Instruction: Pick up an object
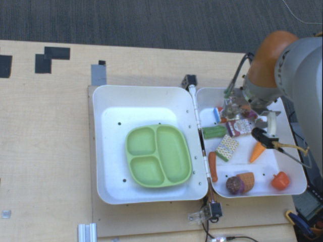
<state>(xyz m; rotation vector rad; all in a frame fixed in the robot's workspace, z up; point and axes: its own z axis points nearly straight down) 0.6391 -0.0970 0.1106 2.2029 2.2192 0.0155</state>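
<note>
My gripper (235,111) hangs low over the back part of the right bin (298,188), right above a purple packet (241,128) and beside a small blue and red item (217,115). The arm's wrist hides what lies directly under it. Nearby in this bin are a green block (212,132), a checkered block (227,147), an orange carrot (257,153), a red sausage (213,166), a brown and purple piece (240,183) and a red pepper (280,181).
The left bin (101,150) holds a green divided plate (159,155). A ridge (198,130) separates the two bins. The grey arm with its orange band (270,54) covers the right bin's back right corner.
</note>
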